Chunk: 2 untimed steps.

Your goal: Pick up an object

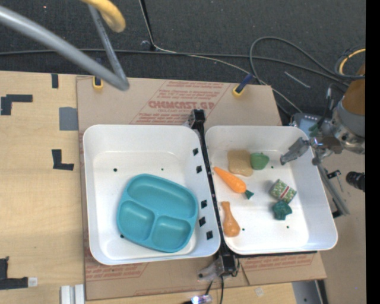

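Observation:
My gripper (304, 154) hangs over the upper right part of the right bin (317, 234), open, with nothing between its fingers. One grey finger (292, 152) points left toward a green round fruit (259, 160). Beside that fruit lies a tan bread-like piece (239, 161). An orange carrot (231, 180) lies slantwise below them. A green, white and red block (282, 190) and a dark green broccoli piece (281, 210) sit below the gripper, apart from it. An orange gourd-shaped toy (230, 220) lies near the bin's left wall.
The left bin (98, 178) holds a teal divided plate (157, 212). A black divider (203, 172) runs between the two bins. Cables cross the dark floor at the back. A grey tube with a yellow tip (110, 13) reaches in at the top left.

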Each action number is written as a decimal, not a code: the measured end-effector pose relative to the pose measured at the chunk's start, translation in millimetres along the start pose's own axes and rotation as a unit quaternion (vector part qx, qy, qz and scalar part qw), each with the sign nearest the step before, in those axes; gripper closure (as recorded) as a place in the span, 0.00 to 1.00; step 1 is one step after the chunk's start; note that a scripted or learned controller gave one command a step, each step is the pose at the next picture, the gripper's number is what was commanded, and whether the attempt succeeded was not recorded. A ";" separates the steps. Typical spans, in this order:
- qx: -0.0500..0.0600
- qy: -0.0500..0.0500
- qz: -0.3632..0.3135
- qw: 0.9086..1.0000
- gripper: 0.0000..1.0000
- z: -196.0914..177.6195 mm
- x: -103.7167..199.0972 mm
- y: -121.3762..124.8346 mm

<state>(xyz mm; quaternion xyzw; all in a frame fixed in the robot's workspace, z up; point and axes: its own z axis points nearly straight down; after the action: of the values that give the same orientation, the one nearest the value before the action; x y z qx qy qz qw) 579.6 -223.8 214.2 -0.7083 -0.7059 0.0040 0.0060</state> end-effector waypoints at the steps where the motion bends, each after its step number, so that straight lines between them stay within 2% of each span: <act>1: -0.007 -0.002 -0.002 1.000 0.00 -8.3 0.7 3.0; 2: -0.005 -0.002 -0.003 1.000 0.00 53.2 7.4 4.0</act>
<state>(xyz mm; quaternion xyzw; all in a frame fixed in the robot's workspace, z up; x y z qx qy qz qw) 582.8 -216.3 161.0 -0.7064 -0.7078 0.0015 0.0014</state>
